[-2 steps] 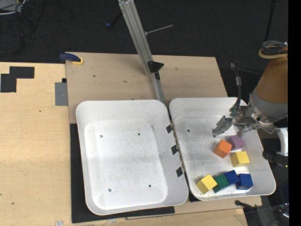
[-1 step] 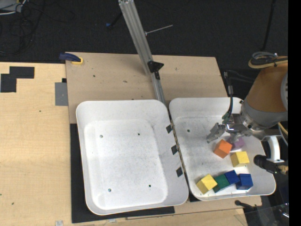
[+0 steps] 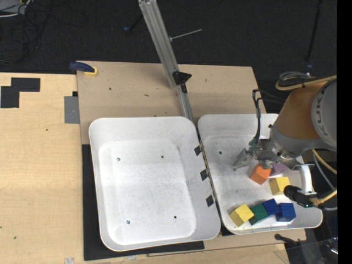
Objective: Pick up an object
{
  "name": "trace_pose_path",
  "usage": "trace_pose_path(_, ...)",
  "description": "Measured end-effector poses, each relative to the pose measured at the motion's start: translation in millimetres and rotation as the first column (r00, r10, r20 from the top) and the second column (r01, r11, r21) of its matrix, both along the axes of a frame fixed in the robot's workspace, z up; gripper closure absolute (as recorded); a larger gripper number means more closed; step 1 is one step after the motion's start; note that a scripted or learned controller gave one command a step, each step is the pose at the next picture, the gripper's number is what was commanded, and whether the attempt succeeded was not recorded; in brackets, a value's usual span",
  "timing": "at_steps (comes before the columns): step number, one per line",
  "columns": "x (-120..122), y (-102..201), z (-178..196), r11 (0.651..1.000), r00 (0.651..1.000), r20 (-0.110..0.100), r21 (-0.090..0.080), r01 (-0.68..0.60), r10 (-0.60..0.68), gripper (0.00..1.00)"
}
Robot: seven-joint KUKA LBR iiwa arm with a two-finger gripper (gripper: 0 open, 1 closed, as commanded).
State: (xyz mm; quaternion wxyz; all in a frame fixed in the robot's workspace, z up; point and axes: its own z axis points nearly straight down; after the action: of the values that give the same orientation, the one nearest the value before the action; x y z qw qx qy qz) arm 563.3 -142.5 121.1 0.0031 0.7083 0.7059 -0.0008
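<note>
Several small blocks lie in the right bin (image 3: 231, 131). An orange block (image 3: 260, 174) sits near the bin's middle right, with a pale purple block (image 3: 280, 168) and a yellow block (image 3: 279, 185) beside it. My gripper (image 3: 257, 165) hangs low over the orange block, open. One grey finger (image 3: 241, 160) is splayed to the block's left and nothing is lifted. Along the bin's front edge sit another yellow block (image 3: 241, 214), a green block (image 3: 258, 213) and two blue blocks (image 3: 270, 206) (image 3: 286, 212).
The left bin (image 3: 110, 131) stands next to the right one, with black clips (image 3: 203, 174) on the shared rim. A slanted metal rail (image 3: 165, 48) rises behind the bins. The arm's orange band (image 3: 297, 114) overhangs the right bin's far right side.
</note>
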Motion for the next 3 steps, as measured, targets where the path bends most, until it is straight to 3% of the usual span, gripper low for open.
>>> trace_pose_path(1, 1, -1, 13, 1.000, 1.000, 0.005, 0.002, 0.006, -0.006, 1.00)
trace_pose_path(3, -1, -14, 137, 1.000, 1.000, 0.001, 0.004, -0.003, 0.003, 1.00)
